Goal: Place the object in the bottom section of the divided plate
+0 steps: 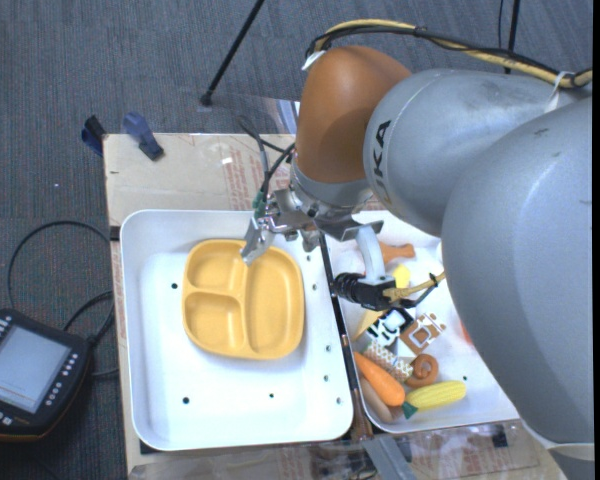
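Progress is judged slight: the yellow three-section plastic plate (244, 300), at centre frame in the left white bin (160, 388), carries nothing. The gripper (260, 236), at its upper edge, is spread, nothing pinched. Toy foods (415, 368) crowd the right bin (480, 393); the intended one cannot be told.

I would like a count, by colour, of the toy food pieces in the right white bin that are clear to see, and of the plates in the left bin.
Yellow divided plastic plate: 1
Orange toy carrot: 1
Yellow toy corn cob: 1
Brown ring-shaped toy pretzel: 1
Total: 4. Other pieces under the arm are too hidden to count.
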Tool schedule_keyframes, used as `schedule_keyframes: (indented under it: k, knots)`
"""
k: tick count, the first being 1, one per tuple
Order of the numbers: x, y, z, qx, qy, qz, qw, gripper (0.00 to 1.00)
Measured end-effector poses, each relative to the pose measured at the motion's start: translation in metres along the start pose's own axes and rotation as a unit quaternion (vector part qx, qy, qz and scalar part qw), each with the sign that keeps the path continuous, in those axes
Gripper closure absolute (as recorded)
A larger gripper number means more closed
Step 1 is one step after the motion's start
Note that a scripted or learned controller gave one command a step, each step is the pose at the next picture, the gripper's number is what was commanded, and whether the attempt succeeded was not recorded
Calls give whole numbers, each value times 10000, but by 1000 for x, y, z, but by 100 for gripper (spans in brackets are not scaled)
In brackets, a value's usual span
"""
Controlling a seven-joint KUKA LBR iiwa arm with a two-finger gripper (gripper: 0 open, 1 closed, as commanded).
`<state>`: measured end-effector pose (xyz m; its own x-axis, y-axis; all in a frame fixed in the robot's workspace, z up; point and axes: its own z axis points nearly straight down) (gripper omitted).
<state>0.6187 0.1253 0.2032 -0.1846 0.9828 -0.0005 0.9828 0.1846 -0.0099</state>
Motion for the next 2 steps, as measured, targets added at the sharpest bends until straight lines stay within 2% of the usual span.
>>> schedule_keyframes:
  k: [1, 2]
  knots:
    - [-23, 21, -22, -20, -2, -496, 9988, 0]
    - [7, -1, 90, -118, -2, -111, 9999, 0]
